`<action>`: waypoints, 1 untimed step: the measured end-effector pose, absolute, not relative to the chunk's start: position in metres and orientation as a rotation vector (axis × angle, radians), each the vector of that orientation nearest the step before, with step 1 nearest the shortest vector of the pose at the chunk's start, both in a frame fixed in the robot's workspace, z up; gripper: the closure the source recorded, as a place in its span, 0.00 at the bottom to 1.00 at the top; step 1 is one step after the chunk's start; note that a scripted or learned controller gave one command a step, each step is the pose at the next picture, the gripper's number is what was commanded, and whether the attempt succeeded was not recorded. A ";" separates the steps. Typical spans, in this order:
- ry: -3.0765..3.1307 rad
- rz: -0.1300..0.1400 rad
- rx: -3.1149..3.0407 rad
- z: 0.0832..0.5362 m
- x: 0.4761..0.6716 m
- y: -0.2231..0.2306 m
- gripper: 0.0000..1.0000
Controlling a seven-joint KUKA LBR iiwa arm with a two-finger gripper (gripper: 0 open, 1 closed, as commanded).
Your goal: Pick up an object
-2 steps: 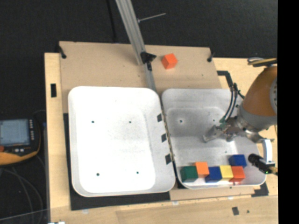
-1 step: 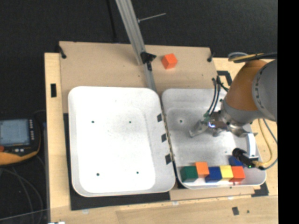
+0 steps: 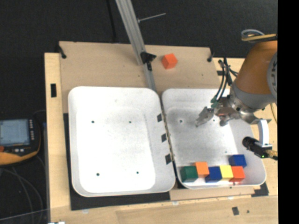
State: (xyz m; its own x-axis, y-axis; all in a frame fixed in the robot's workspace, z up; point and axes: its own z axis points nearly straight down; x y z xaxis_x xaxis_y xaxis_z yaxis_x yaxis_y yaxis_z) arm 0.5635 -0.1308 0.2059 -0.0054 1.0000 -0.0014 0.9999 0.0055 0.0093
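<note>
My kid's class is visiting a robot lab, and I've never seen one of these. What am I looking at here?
This is one picture from a fixed camera above a bench, looking down at a slant. The grey and orange shape at the right is a robot arm; its two-finger gripper hangs over the right bin, with nothing between its fingers. Two shallow white bins sit side by side. The left bin is bare white. Along the right bin's near edge lie small coloured blocks: green, orange, blue, yellow. One orange block lies on the bench beyond the bins. The arm's job is picking an object up.
</note>
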 end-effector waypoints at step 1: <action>2.219 -0.011 2.233 0.131 0.489 -0.172 0.00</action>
